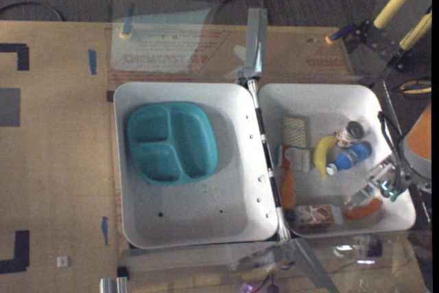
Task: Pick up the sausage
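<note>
A teal divided plate (pixel 171 142) is sitting in the left bin (pixel 137 219) as the gripper (pixel 376 190), fingers slightly parted and gripping nothing, is closing in on the sausage (pixel 363 211) at the right bin's (pixel 405 216) near edge, needing a short descent beside a snack packet (pixel 314 216) and banana (pixel 323 154).

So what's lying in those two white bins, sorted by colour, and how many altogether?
Teal: 1, divided plate
Yellow: 1, banana
Blue: 1, bottle
Orange: 2, carrot and sausage
Mixed or printed: 4, small can, waffle-patterned block, two packets
Total: 9
</note>
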### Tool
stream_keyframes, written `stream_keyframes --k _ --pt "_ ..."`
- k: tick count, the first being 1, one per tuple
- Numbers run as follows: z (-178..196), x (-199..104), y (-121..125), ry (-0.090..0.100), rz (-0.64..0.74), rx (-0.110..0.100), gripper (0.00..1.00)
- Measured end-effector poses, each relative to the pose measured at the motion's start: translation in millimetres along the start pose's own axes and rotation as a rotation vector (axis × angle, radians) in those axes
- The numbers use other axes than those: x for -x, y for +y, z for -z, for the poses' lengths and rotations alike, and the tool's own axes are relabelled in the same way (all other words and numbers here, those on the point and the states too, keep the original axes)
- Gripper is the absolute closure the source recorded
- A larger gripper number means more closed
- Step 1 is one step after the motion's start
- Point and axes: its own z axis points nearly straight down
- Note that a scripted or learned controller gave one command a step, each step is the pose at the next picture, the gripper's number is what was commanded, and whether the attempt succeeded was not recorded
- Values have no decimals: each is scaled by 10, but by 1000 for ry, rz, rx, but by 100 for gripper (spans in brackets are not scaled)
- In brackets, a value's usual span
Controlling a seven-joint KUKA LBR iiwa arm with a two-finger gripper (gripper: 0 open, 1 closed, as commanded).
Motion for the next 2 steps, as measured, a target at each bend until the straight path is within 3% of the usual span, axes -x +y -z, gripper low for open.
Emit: stream_keyframes --k 2 --pt "8 -31 80 4 -486 8 0"
